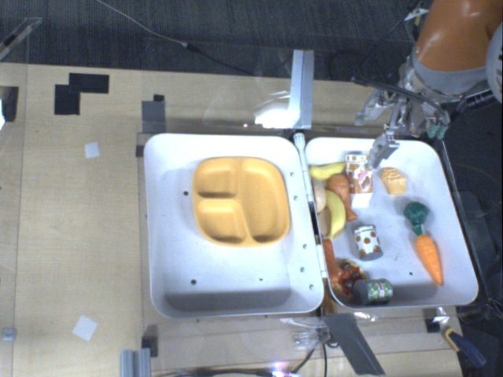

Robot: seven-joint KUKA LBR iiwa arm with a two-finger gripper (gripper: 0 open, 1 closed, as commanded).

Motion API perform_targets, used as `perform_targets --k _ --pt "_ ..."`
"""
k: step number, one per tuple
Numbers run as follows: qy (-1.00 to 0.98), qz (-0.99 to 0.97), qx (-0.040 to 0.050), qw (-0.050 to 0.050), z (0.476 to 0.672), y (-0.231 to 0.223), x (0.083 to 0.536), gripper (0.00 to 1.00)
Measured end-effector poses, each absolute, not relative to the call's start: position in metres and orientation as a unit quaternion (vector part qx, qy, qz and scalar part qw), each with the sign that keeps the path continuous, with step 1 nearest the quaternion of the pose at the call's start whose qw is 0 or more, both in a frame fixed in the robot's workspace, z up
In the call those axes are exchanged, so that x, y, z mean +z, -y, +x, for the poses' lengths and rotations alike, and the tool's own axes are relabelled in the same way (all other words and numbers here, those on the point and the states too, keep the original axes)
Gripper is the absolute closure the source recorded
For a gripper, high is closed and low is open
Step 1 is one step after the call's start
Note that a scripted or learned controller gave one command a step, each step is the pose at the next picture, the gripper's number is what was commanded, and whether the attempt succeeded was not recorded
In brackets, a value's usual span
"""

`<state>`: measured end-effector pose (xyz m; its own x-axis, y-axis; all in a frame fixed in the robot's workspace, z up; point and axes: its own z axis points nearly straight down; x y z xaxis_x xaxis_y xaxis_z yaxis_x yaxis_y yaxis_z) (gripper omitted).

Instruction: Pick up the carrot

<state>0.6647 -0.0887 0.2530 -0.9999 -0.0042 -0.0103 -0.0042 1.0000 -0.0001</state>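
Observation:
The carrot (pixel 429 258) lies in the right bin (pixel 456 210) near its right wall. It is orange, its tip points toward the front, and its green top (pixel 415 214) points toward the back. My gripper (pixel 383 149) hangs over the back of the same bin, just above a small carton (pixel 359 174). It is well to the left of and behind the carrot and apart from it. Nothing shows in its grasp.
A bread piece (pixel 393 181), two bananas (pixel 334 210), a small tin (pixel 367 240), a dark can (pixel 374 290) and a red item (pixel 343 271) share the right bin. The left bin (pixel 169 234) holds a yellow divided plate (pixel 240 200).

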Motion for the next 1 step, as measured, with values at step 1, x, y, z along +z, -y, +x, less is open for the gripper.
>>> perform_targets --k 1 --pt "-0.998 -0.069 -0.0010 0.003 0.5870 0.1704 0.1736 0.00"
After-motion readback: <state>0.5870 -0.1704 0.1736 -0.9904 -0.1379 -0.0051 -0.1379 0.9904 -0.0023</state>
